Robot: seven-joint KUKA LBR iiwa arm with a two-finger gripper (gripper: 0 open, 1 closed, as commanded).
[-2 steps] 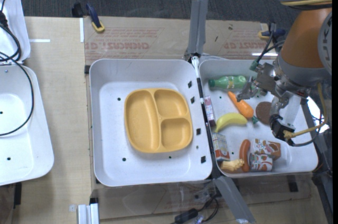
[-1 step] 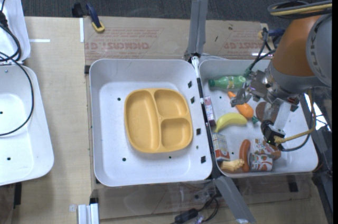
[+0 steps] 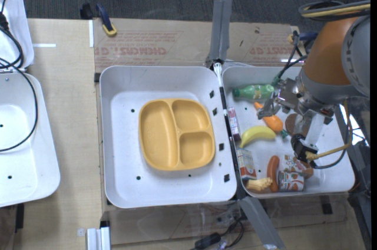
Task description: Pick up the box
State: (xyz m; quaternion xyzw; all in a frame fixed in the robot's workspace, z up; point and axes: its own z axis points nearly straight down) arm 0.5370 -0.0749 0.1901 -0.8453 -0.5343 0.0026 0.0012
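Observation:
In the right bin (image 3: 347,184) a small white and red box (image 3: 246,163) lies near the front left corner, beside a banana (image 3: 257,135). A second printed carton (image 3: 291,179) lies at the front of that bin. A thin flat pack (image 3: 231,120) rests against the bin's left wall. My gripper (image 3: 275,104) hangs over the middle of the right bin, just above an orange carrot (image 3: 273,122) and to the right of a green bottle (image 3: 253,91). It is well behind both boxes, and nothing shows in its grasp.
A hot dog (image 3: 272,167) and a pale pastry piece (image 3: 259,185) lie between the two boxes. The left bin (image 3: 118,125) holds a yellow divided plate (image 3: 175,133). A grey divider post (image 3: 221,30) stands between the bins at the back.

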